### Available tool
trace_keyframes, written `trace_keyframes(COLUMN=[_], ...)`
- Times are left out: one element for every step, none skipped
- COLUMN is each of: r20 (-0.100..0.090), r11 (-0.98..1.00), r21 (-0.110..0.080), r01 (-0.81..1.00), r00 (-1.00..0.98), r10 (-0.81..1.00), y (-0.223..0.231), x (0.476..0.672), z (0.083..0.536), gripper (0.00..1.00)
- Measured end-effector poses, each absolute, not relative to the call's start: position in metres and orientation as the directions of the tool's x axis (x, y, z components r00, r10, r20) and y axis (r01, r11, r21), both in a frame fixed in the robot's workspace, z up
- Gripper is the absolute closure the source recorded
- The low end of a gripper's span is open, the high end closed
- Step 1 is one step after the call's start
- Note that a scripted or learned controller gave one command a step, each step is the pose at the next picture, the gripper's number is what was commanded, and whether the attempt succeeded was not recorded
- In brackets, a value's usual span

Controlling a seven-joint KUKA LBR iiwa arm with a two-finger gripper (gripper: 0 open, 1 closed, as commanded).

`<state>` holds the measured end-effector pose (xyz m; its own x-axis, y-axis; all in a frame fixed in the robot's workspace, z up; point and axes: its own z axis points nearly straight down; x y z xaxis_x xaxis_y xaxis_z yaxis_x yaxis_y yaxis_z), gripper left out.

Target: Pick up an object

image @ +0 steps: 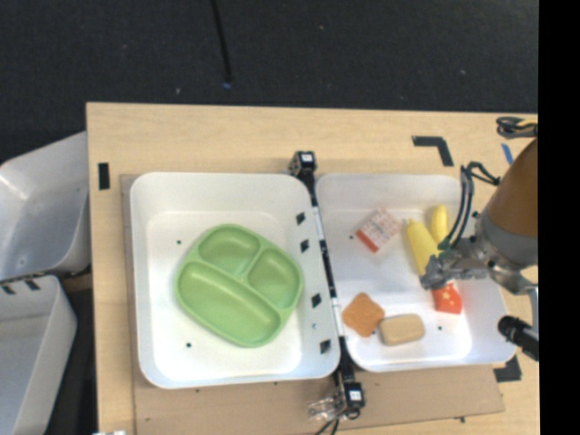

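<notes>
The bench [227, 139] carried 2 shallow white bins set side by side, their inner walls touching along the middle. The left bin [154, 333] held a green divided plate [239, 284] with 3 compartments, lying flat and turned at a slant, near the bin's centre. The right bin [358, 356] held the loose objects. A small white and red packet [377, 229] lay toward the upper middle. To its right lay a long yellow piece [419, 245], tilted, and just beside it, nearer the far right, a shorter yellow piece [439, 219]. Toward the near wall sat an orange-brown wedge [362, 314] and, just to its right, a tan oblong block [401, 329], the 2 close together and possibly touching. A small red object [449, 300] sat at the right side of the bin, directly under the arm's tool. The arm [517, 202] came in from the right, its orange band showing above the wrist. The gripper [441, 276] hung low over the right bin, between the lower end of the long yellow piece and the red object, its grey metal overlapping the top of the red object. From where I stood I could not tell whether it was open or closed, nor whether it had anything in its grasp.
</notes>
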<state>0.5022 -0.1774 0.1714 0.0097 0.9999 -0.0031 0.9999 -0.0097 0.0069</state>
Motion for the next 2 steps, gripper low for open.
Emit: trace_keyframes(r20=[-0.003,-0.003], r11=[0.003,0.003], r21=[0.007,0.008], r01=[1.000,1.000], r00=[-0.003,-0.003], r10=[1.000,1.000], y=[-0.173,-0.175], x=[0.510,0.512], z=[0.219,0.273], gripper=[1.00,1.00])
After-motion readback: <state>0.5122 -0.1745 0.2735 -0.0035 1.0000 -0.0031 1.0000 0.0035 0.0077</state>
